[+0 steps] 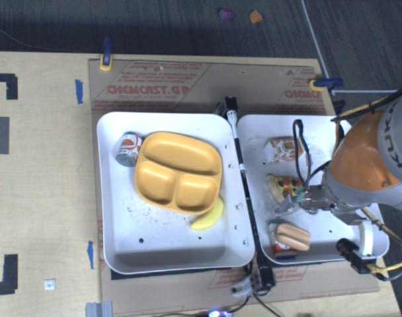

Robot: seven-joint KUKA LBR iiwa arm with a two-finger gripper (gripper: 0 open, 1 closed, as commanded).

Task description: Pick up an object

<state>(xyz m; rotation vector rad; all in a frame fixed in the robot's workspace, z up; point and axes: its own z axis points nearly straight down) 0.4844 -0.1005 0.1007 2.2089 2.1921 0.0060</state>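
Note:
The right bin holds a small brown and white packet near its back. A pale toy with red and green bits lies at its middle left, and a hot dog rests near the front left. My gripper sits low in this bin, pointing left. It is right beside the pale toy and just above the hot dog. The grey wrist and orange band rise to its right and cover the bin's right part.
The left bin carries a yellow divided tray, a tipped drink can at its back left and a banana under the tray's front right corner. A black cable loops over the right bin.

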